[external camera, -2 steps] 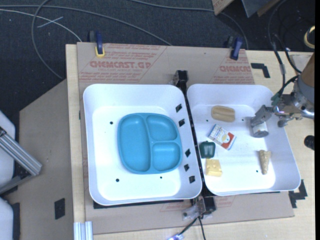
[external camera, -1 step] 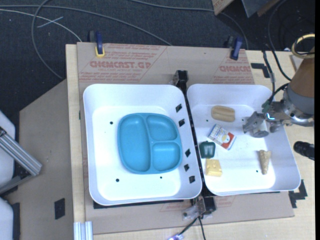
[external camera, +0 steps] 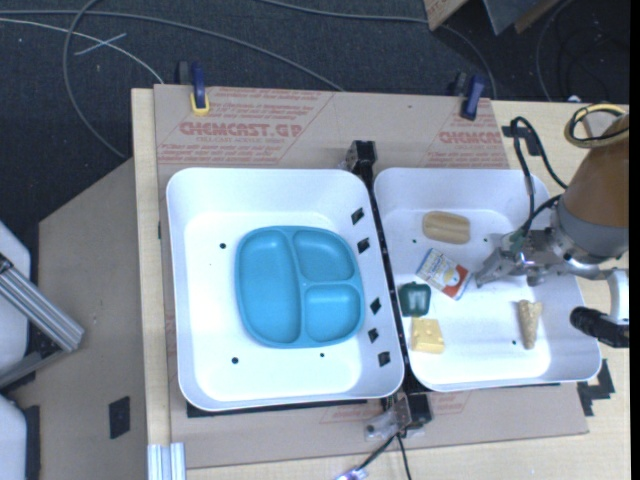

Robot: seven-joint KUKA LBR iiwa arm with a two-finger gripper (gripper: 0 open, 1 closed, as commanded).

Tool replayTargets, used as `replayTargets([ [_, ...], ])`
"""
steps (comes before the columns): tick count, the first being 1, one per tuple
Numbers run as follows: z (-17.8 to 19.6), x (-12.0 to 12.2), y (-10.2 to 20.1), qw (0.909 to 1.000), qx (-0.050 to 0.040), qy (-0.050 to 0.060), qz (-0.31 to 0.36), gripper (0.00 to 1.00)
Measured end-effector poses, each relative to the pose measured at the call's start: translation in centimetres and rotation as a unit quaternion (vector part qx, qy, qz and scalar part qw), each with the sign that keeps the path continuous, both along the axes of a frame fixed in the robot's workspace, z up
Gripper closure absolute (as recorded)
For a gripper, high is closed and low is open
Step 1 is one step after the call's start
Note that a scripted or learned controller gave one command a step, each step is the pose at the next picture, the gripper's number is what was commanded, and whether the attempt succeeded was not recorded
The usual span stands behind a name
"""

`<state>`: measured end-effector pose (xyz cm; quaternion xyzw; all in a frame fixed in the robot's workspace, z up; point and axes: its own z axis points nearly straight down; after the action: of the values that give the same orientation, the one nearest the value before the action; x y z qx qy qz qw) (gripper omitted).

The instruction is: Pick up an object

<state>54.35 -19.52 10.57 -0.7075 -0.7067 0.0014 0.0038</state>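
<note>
— Hovering low with the gripper (external camera: 500, 265) in the right bin (external camera: 480, 368), fingers spread, gripping nothing.

— Nearest picks?

— Red-and-white packet (external camera: 443, 271) just left; bread roll (external camera: 446, 228) beyond, cone-shaped piece (external camera: 528, 322) nearer. Nothing lifted yet; closing and raising left.

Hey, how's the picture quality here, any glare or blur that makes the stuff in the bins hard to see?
Camera view: lighting is even and soft, with only faint shadows inside the two shallow white plastic bins; the white surfaces look bright, nearly washed out, yet the blue divided plastic tray and the small tan bread-roll-shaped item stay clear; the grey end effector is slightly soft at the fingers.
</note>
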Motion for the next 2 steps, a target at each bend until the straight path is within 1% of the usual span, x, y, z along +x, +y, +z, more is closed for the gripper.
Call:
replayTargets([
  [1, -2.2, 0.0, 0.1, 1.0, -0.0003, -0.001, 0.001, 0.0],
  [2, -1.0, 0.1, 0.0, 1.0, -0.0009, -0.004, 0.001, 1.0],
])
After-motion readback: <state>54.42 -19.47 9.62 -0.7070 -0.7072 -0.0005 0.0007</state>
